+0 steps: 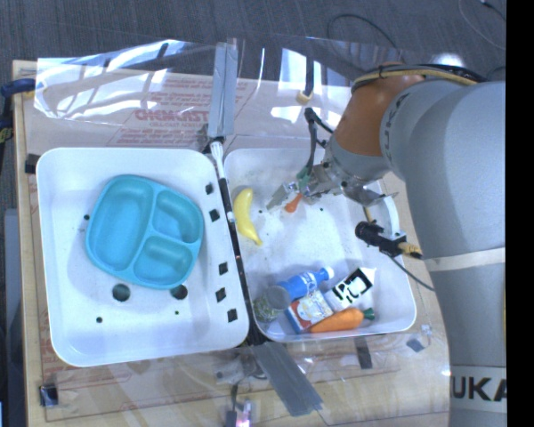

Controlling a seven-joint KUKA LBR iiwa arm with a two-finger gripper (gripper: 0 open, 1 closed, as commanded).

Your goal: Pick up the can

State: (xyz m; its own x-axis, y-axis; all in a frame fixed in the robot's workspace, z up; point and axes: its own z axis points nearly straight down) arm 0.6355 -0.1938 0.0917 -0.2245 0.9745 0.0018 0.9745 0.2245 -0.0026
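The can lies at the front left corner of the right bin, its dull metal end facing up, pressed against a blue bottle. My gripper hangs over the back middle of that bin, well behind the can and apart from it. A small orange piece sits just below the gripper's tip. Whether it is held cannot be made out.
A yellow banana lies along the right bin's left wall. A carrot, a labelled packet and a black-and-white item crowd the front. The left bin holds a blue divided plate.
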